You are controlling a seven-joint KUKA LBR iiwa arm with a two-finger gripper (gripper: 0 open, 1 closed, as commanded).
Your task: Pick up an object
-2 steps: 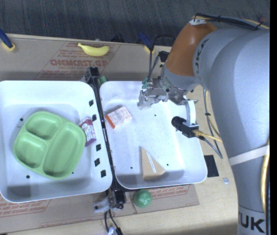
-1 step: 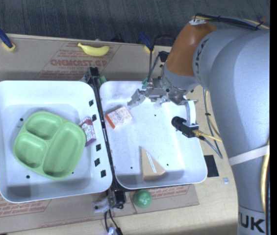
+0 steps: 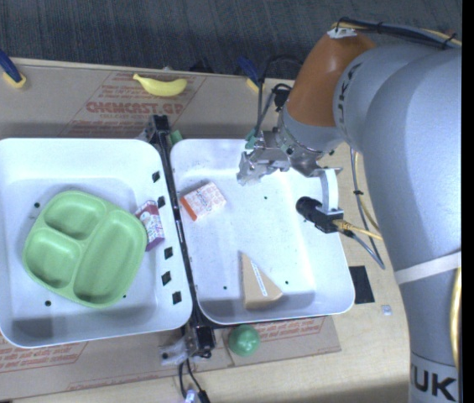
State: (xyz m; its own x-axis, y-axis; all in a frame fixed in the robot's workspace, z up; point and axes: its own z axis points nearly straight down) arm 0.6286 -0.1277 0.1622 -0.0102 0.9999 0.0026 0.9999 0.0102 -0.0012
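left bin: shallow white plastic bin (image 3: 2,225) sat on the left of the cardboard-covered bench (image 3: 94,107).
green tray: pale green three-compartment plastic tray (image 3: 84,247) lay flat in the left bin, filling most of its floor.
packet: small dark red and white packet (image 3: 151,222) rested just beside the tray's right edge, against the bin's right wall.
banana: yellow toy banana (image 3: 160,83) lay on the cardboard behind the bins, outside both.
clamps: blue clamp (image 3: 7,65) at the far left corner of the bench, another (image 3: 247,69) behind the right bin.
right bin: second shallow white bin (image 3: 220,284) touched the left one along a black divider strip (image 3: 174,225).
box: small orange and white carton (image 3: 202,200) lay in the right bin's far left part, apart from everything else.
wedge: tan wedge-shaped block (image 3: 258,282) sat near the right bin's front wall.
ball: small green ball (image 3: 242,340) lay on the bench in front of the right bin.
gripper: metal two-finger gripper (image 3: 257,163) hung over the right bin's far side, right of the carton and not touching it. Fingers looked closed with nothing between them, though the view was blurry there.
arm: grey arm with orange band (image 3: 325,65) came in from the right.
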